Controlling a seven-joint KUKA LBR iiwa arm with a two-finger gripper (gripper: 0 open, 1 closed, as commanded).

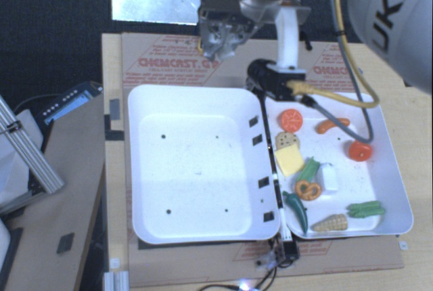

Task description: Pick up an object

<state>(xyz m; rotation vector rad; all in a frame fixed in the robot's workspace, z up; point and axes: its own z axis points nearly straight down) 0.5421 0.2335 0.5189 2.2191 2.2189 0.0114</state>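
While the claw [220,39] hangs, grip unclear, toy foods [298,160] crowd the right bin [392,168].

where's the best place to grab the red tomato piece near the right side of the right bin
Probably straight down from above, fingers closing across the round body of the small red tomato piece. It lies apart from the orange sausage-shaped toy and the white block, so both sides look free. The right white bin wall is close, so keep the fingers off that side.
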